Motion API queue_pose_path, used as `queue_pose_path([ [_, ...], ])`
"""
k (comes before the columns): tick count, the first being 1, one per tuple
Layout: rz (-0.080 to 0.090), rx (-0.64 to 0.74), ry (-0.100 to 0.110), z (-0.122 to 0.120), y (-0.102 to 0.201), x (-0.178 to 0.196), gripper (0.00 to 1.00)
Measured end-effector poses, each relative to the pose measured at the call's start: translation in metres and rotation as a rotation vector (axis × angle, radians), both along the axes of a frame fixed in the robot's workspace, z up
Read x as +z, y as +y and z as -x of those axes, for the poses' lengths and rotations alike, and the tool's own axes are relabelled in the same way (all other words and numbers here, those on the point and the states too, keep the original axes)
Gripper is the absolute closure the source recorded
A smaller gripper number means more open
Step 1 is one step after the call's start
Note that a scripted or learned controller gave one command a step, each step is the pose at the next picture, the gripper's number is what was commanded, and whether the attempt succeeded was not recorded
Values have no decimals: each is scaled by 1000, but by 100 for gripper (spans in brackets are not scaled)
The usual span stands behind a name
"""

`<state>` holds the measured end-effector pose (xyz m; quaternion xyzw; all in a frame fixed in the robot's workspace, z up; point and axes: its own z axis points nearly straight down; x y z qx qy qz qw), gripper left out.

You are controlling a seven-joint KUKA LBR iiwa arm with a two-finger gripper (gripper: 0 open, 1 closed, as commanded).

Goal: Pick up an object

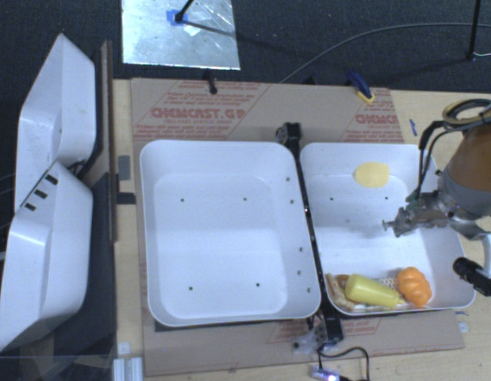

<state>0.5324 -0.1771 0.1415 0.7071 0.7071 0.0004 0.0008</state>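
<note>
In the right bin (340, 252) a pale yellow round object (372, 175) lies near the back wall. Along the front wall sit a yellow cylinder-like object (370, 290) and an orange rounded object (415, 286), side by side, with a small whitish ridged piece between them. My gripper (396, 225) reaches in from the right edge of this bin, at mid depth, above bare floor. It hangs between the pale yellow object and the front objects, and touches none of them. Nothing shows between its fingers.
The left bin (221, 228) stands beside the right one, with a black divider (307, 221) between them. Both rest on a cardboard sheet (197, 109). White bin lids (47, 197) lean at the far left. A metal plate (180, 21) lies behind.
</note>
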Motion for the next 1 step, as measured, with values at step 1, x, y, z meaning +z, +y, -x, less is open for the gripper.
queue_pose_path([
  [1,1,1,-3,7,5,48,100],
])
